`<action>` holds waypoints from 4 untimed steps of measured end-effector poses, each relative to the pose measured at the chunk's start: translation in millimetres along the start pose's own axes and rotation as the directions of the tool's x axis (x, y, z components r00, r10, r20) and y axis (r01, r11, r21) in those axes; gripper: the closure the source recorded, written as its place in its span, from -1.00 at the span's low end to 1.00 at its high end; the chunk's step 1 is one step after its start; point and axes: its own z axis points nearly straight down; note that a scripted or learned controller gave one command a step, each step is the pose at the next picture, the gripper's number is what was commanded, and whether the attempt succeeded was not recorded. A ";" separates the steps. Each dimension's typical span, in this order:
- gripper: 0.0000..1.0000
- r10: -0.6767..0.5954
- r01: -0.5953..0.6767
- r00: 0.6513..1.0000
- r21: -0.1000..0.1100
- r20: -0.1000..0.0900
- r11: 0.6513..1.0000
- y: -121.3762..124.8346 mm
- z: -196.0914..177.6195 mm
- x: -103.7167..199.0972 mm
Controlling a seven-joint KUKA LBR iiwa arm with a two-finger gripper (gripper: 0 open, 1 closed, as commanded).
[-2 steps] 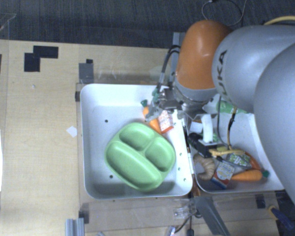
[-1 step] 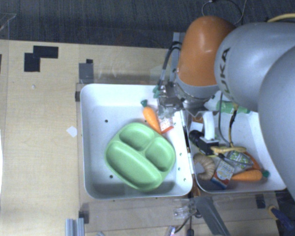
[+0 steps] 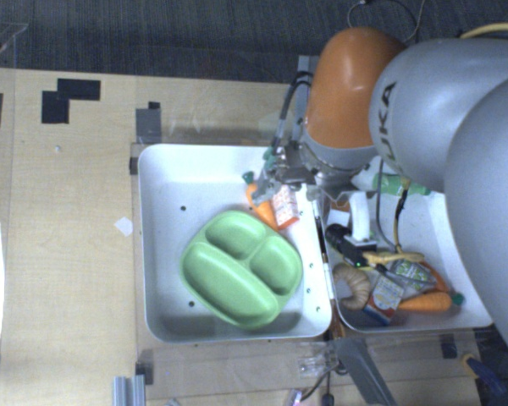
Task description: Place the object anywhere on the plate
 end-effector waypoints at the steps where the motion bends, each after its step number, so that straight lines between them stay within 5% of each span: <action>1: 1.00 -0.003 0.003 1.000 -0.003 -0.002 1.000 1.6 -10.8 0.2; 2: -1.00 -0.003 0.003 1.000 -0.003 -0.002 1.000 1.6 -10.8 0.3; 3: 1.00 -0.006 0.006 1.000 -0.007 -0.004 1.000 3.1 -21.7 0.4; 4: -1.00 -0.006 0.006 1.000 -0.007 -0.004 1.000 3.1 -21.7 0.4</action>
